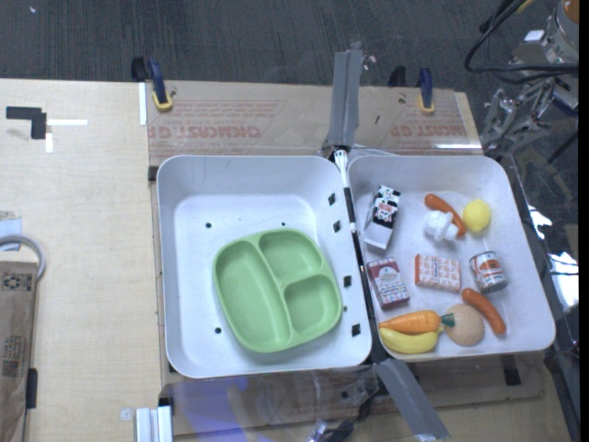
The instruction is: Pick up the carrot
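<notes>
The carrot (411, 320) is orange with a small green stub at its right end. It lies on its side near the front edge of the right bin (515, 191). Its underside rests against a yellow banana (409, 342), and its green end touches a tan round potato-like item (466, 328). A second slim orange piece (441, 204) lies further back in the same bin, next to a white lump (443, 227).
The right bin also holds a milk carton (383, 215), a lemon (476, 215), a can (488, 272), two small red boxes (388, 282) and an orange-red sausage (485, 310). The left bin (184, 247) bears a green divided plate (278, 289). Cables and arm hardware (538, 53) crowd the top right.
</notes>
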You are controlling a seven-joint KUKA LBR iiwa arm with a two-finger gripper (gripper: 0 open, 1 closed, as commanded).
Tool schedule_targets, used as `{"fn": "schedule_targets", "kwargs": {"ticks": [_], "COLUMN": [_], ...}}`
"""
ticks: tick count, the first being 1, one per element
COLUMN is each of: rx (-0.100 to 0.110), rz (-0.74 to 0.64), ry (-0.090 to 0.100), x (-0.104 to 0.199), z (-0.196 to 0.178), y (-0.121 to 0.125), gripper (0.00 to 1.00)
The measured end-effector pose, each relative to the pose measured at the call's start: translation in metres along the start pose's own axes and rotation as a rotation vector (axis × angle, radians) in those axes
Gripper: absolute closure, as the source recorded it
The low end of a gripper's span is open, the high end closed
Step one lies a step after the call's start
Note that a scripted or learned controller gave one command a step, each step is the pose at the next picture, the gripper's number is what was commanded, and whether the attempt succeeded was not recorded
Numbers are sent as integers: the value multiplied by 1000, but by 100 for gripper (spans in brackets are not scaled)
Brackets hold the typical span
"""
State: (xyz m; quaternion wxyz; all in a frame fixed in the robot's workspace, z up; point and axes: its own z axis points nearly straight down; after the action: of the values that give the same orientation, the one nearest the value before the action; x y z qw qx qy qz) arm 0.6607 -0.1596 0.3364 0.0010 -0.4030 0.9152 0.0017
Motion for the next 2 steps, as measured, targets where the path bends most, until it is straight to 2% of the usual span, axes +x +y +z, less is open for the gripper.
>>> {"fn": "schedule_targets", "kwargs": {"ticks": [1,2], "rx": [3,0], "rz": [-280,-677], "ry": [-2,-2], "x": [37,25], "z": [-30,-30], "y": [-34,-23], "gripper": [100,100]}}
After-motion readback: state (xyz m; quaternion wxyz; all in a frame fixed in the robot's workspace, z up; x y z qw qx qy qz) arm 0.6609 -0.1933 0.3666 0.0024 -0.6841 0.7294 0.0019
